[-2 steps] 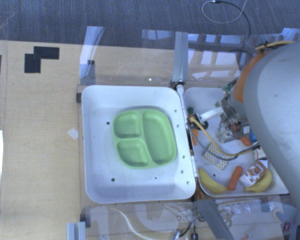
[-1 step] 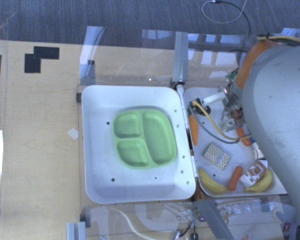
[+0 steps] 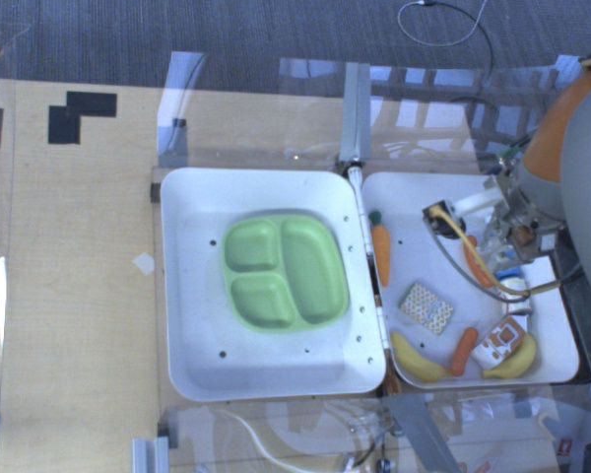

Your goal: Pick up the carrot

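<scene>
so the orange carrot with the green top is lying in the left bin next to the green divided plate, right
Not quite. The camera view shows the orange carrot with the green top lying in the right white bin, along its left wall. The green divided plate sits in the left white bin.

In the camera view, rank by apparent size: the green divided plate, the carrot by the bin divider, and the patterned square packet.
1. green divided plate, clearly largest.
2 and 3. carrot and patterned packet: too close to rank; the carrot is longer but thinner, the packet squarer.
</scene>
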Tool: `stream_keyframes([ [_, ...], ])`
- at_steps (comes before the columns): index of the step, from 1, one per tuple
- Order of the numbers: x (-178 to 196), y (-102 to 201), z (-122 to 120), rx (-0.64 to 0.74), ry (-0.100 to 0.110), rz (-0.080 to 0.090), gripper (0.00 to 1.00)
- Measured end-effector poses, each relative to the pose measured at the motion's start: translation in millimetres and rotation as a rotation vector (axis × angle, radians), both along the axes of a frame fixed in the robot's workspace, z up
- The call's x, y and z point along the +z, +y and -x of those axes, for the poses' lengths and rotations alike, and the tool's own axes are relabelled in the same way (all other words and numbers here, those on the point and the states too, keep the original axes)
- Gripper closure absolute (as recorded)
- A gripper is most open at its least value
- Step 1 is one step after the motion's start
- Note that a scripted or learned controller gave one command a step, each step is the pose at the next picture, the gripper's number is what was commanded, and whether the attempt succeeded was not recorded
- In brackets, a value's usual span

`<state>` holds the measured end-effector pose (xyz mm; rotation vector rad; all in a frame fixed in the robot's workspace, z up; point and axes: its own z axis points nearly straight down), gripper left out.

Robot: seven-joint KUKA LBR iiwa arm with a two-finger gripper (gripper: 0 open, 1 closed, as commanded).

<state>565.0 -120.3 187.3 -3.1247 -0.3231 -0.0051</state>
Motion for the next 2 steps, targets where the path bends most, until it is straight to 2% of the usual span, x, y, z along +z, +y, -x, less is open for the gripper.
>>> stream_keyframes([
  [1, 16, -15, 22, -0.001, 0.001, 0.0, 1.0],
  [2, -79, -55, -10, 0.026, -0.025, 0.003, 1.0],
])
